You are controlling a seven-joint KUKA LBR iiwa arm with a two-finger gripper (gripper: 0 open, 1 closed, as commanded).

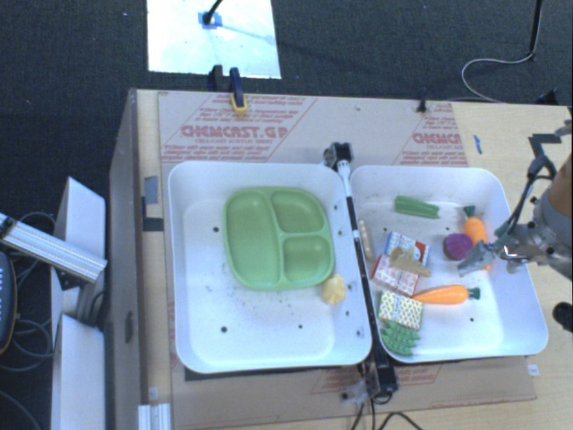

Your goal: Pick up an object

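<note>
Whether the jaws are open or closed cannot be told; the gripper (pixel 481 256) hangs low in the right bin (pixel 519 325). Touching it at nine o'clock sits a small, round purple object (pixel 457 245). At five o'clock from that lies an orange carrot (pixel 440 296) with a green tip.

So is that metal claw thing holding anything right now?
Gripper: it cannot be told; it sits over the right white bin, beside the purple round toy.
</note>
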